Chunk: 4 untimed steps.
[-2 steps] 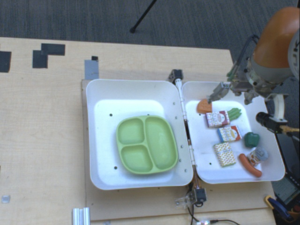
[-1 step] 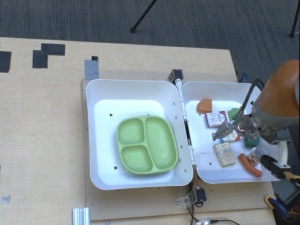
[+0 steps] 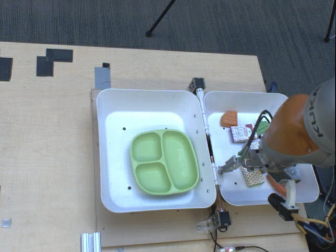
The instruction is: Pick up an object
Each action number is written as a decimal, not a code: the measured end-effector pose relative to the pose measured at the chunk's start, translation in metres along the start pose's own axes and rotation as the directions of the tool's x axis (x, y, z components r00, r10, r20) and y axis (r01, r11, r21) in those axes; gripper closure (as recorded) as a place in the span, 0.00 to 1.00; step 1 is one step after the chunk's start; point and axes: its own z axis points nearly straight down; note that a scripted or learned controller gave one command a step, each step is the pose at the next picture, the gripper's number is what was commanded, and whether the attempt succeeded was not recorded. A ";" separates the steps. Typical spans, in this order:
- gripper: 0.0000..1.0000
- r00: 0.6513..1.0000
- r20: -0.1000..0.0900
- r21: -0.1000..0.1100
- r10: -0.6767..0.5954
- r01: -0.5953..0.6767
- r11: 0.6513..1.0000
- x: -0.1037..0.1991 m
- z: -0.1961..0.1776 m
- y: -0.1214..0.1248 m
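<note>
end effector [image 3: 231, 167]: low in right bin [image 3: 220, 140], grip state unclear
objects: orange block [image 3: 229, 118], pink packet [image 3: 240, 134], tan pad [image 3: 254, 178], all in right bin, partly behind arm
left bin [image 3: 113, 140]: green tray [image 3: 164, 161]

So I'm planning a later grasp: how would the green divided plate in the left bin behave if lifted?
The green divided plate looks like moulded plastic, so probably stiff and light. It lies flat, unlikely to roll. Its smooth, low rim may slip from a pinch.
</note>
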 end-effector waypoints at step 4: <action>1.00 1.000 -0.002 0.004 -0.003 0.003 1.000 0.169 -0.099 -0.001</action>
